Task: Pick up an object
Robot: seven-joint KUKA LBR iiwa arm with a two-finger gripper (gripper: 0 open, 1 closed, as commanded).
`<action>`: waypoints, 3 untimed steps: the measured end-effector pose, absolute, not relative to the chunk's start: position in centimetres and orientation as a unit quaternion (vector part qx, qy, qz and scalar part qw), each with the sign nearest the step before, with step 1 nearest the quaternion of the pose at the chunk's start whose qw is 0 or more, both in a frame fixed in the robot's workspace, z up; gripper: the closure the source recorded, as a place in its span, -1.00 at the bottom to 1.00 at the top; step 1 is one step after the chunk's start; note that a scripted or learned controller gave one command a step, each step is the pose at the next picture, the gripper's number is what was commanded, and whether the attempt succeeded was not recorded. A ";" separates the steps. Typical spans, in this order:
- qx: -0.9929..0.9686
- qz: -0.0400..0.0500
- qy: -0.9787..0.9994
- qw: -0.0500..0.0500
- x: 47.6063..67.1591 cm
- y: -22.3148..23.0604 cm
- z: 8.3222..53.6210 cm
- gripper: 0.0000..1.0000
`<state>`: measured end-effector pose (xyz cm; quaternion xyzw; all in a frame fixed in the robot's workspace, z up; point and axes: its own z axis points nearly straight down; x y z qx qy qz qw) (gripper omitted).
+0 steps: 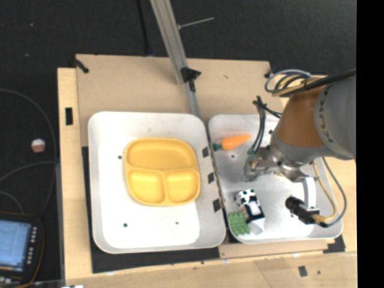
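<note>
Two white bins sit side by side on your bench. Your left bin [108, 221] holds a yellow three-compartment tray [162, 171], near its middle. Your right bin [225, 125] holds the pickable things: an orange toy carrot [235, 141] at about 10 o'clock of that bin, and a black-and-white toy [249, 203] at about 7 o'clock, with a green piece [239, 223] touching its lower side. Your arm [312, 122] reaches in from 3 o'clock, and the gripper [257, 165] hangs over the bin's middle, between carrot and black-and-white toy. Whether the pincer is open or closed, you cannot tell from this angle.
</note>
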<state>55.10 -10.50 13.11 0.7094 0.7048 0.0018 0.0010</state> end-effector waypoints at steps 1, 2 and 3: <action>0.706 0.002 0.708 0.003 55.8 -10.8 17.6 1.00; 0.706 0.002 0.708 0.003 56.0 -10.9 22.7 1.00; 0.704 0.002 0.710 0.001 57.4 -5.8 24.1 1.00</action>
